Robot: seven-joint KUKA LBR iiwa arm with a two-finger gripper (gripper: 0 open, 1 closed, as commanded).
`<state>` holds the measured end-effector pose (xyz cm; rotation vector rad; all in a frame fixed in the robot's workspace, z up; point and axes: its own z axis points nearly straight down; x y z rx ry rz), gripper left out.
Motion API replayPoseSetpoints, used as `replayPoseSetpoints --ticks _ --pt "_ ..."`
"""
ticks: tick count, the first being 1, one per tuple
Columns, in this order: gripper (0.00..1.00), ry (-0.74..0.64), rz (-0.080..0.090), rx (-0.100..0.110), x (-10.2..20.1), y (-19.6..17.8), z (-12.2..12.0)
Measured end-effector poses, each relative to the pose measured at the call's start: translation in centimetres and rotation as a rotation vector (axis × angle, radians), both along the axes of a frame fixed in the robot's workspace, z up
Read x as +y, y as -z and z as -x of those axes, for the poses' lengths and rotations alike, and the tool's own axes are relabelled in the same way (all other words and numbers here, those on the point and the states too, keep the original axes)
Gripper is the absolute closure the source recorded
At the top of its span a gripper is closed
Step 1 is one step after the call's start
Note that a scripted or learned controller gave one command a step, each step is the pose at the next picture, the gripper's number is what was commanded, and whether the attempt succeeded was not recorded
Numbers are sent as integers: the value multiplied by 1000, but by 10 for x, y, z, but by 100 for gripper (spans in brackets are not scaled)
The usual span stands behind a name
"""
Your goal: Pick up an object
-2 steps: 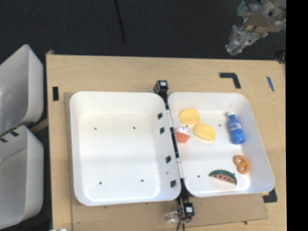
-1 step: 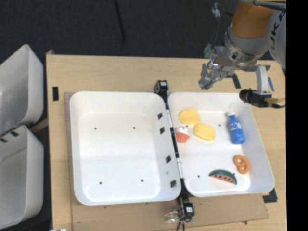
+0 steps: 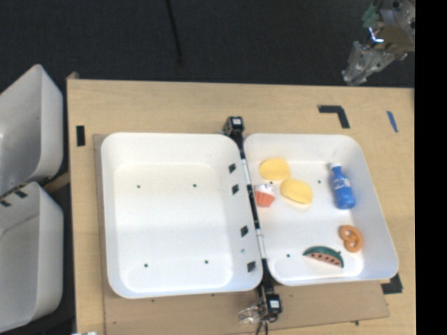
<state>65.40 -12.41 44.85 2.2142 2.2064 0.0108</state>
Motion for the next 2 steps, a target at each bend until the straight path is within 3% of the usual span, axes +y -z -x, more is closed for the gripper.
replayPoseSetpoints --ticks 1,2 --pt "100 -6 -1 8 -4 -36 -36" --pt "100 -8 -7 26 19 101 -23"
